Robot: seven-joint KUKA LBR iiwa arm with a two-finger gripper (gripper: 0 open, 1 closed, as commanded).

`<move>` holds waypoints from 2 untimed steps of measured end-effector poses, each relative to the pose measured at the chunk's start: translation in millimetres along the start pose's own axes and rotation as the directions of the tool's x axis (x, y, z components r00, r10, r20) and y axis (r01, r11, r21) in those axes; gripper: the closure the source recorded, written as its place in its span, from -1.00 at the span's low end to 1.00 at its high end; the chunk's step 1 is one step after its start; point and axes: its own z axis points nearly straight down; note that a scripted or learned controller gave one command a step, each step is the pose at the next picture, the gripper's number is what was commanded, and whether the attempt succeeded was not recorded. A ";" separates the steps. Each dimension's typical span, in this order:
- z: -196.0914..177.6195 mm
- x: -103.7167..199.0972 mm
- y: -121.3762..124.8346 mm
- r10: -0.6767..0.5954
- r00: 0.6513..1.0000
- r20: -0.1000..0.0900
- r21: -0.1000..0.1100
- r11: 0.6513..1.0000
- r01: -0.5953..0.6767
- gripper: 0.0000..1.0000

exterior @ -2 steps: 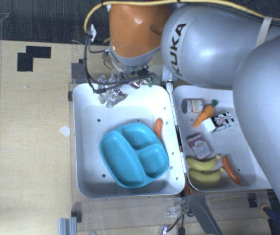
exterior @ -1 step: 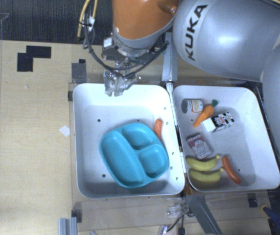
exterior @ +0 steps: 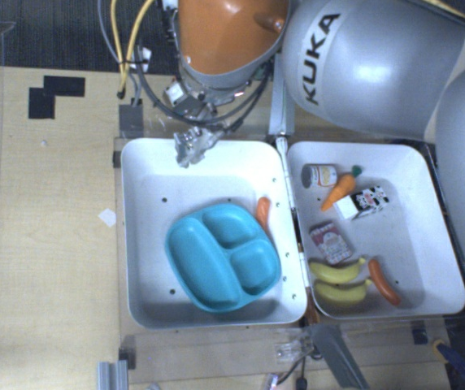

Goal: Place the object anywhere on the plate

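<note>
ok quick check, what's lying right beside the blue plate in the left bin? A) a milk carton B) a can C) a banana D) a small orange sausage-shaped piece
D: a small orange piece lies along the upper right rim of the blue plate in the left bin; the bananas, the carton and the can sit in the right bin.

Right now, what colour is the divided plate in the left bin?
Light blue. The plate shows clearly in the camera view, lying in the left bin.

The grey arm (exterior: pixel 379 63) reaches in from the right, its orange-banded wrist (exterior: pixel 224 23) pointing downward.
</note>
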 end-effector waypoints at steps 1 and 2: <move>42.7 6.5 60.4 0.176 0.984 -0.003 -0.002 0.984 -0.176 1.00; 29.9 4.3 57.9 0.175 0.985 0.002 0.007 0.985 -0.175 1.00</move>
